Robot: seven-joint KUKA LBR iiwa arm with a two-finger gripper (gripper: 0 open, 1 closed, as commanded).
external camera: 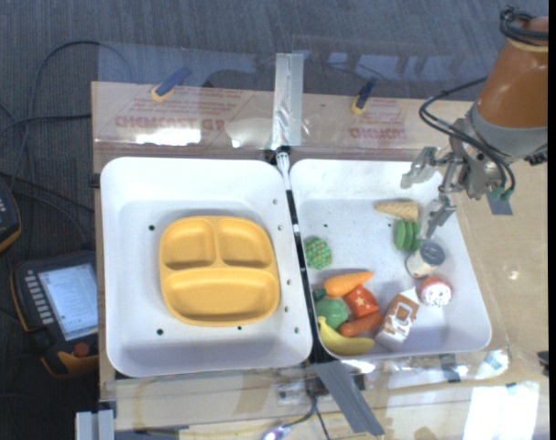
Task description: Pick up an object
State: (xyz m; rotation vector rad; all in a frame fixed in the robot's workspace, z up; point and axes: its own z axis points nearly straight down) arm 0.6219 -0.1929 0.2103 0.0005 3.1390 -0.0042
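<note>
The right bin (pixel 461 333) holds several toy foods. A tan cone-shaped piece (pixel 397 210) lies by a small green vegetable (pixel 406 236), with a white and brown piece (pixel 419 266) and a red and white piece (pixel 435 291) below them. Further left are a carrot (pixel 348 282), a green bumpy ball (pixel 317 251), a red piece (pixel 361 302), a banana (pixel 344 341) and a small carton (pixel 399 319). My gripper (pixel 435 220) hangs over the bin's upper right part, just right of the cone and the green vegetable. Nothing can be seen held in it.
A yellow divided plate (pixel 220 269) lies in the left bin (pixel 122 246). The arm's orange band (pixel 523 76) and cables stand above the right bin's far right corner. A ridge (pixel 294 236) divides the two bins.
</note>
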